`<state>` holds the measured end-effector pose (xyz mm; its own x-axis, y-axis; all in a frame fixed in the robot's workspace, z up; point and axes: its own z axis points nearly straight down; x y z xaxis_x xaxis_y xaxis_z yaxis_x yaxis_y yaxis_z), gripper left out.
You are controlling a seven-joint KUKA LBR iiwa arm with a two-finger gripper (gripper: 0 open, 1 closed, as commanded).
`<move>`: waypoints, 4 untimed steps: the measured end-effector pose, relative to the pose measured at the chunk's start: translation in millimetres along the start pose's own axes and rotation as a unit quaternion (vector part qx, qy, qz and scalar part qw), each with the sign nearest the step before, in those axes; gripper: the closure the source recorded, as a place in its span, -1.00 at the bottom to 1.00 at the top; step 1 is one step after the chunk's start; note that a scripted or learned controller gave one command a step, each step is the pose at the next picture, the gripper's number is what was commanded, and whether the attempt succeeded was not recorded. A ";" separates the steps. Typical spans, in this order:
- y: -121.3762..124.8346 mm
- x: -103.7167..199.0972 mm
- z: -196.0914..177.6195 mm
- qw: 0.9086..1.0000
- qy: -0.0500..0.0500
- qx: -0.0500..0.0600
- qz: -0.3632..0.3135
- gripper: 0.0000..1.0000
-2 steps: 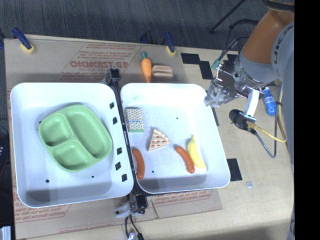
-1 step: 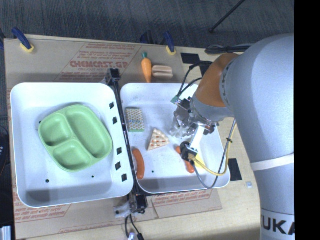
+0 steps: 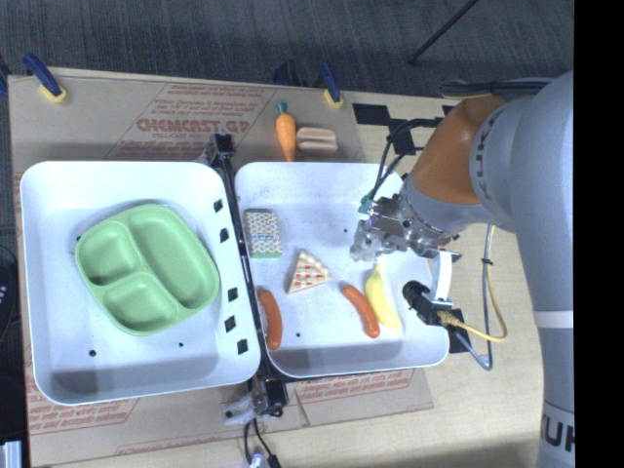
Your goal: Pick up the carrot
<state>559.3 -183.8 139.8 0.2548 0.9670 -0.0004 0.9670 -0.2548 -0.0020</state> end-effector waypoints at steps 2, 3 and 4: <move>-73.4 -47.5 -72.2 0.970 0.001 0.001 -0.243 1.00; -87.0 3.7 -54.4 0.997 0.001 0.002 -0.080 1.00; -76.8 -34.1 -132.8 0.994 0.000 0.000 -0.113 1.00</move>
<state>476.6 -197.2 272.7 0.0310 0.9995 -0.0002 0.9995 -0.0310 -0.0017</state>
